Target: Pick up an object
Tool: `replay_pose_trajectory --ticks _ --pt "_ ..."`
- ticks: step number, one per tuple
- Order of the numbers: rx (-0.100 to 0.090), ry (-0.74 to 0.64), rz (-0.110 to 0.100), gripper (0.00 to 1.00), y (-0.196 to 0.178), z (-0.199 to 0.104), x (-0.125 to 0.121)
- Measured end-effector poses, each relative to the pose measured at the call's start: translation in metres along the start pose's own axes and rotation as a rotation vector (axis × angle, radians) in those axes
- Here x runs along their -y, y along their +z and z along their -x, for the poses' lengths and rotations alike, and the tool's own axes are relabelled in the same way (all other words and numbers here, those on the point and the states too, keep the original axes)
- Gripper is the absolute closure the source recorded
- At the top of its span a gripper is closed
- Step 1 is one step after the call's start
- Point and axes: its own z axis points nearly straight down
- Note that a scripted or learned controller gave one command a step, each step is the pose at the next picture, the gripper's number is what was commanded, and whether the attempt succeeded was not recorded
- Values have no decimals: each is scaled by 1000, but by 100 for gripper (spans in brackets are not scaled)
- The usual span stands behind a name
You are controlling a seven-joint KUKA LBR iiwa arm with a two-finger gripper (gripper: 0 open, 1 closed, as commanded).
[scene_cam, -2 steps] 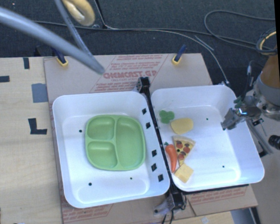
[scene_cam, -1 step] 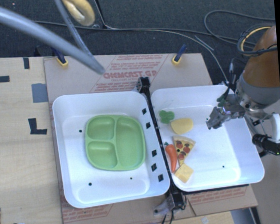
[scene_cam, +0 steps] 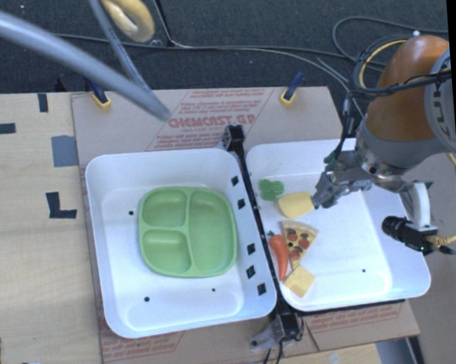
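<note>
Yellow toy piece [scene_cam: 295, 204] just beside gripper [scene_cam: 324, 197]

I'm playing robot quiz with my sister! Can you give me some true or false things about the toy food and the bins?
1. The green plate lies in the left bin. True.
2. The pizza slice sits on the green plate. False: it lies in the right bin.
3. The pincer is right beside the pale yellow piece. True.
4. The carrot lies outside both bins. False: it lies in the right bin, near its left wall.
5. The green plate has food on it. False: its compartments are bare.
</note>
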Motion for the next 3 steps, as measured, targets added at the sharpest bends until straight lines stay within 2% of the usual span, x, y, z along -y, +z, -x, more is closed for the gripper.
replay_pose_trajectory --ticks 1,3 --pt "0 -1 -1 100 0 -60 -11" --pt "2 2 -2 100 29 -153 -40"
